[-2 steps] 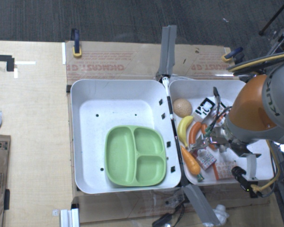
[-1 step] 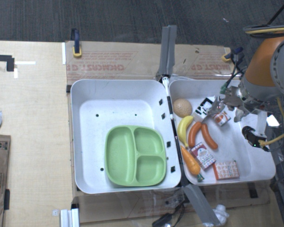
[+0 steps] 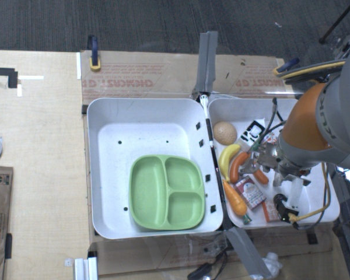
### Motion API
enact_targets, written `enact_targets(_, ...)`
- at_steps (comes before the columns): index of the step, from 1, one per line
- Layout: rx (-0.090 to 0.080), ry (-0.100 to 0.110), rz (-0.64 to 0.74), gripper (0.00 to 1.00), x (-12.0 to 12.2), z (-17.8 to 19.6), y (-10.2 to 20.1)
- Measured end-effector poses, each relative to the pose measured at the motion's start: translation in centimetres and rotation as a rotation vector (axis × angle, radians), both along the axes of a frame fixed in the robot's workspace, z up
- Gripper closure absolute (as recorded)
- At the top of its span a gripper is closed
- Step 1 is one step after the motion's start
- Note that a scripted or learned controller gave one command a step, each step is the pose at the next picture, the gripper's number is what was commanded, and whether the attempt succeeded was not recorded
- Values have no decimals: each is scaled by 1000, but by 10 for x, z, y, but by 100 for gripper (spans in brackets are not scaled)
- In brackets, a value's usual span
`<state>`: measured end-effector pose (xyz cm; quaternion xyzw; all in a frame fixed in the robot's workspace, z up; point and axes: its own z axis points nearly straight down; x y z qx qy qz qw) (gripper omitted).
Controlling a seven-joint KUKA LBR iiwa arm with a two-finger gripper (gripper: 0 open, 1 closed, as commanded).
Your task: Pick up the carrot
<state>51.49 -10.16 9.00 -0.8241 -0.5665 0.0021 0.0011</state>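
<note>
The carrot (image 3: 234, 196) is orange with a small green stub at its near end. It lies slantwise along the left wall of the right bin (image 3: 329, 206), towards the front. My gripper (image 3: 258, 163) hangs low over the middle of that bin, up and to the right of the carrot and apart from it. Under the gripper sit a red-orange sausage-shaped piece (image 3: 238, 164) and a small orange piece (image 3: 261, 177). The grey wrist and the orange band hide the bin floor behind the gripper.
A yellow banana (image 3: 226, 157) and a brown egg-shaped thing (image 3: 224, 133) lie behind the carrot. A red snack packet (image 3: 252, 194) lies right beside it. The left bin (image 3: 105, 156) holds a green divided plate (image 3: 167, 192).
</note>
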Motion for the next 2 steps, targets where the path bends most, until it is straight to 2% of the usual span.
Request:
enact_targets(1,0,-2,32,0,38,1,-26)
enact_targets(2,-1,1,35,100,37,9,-26)
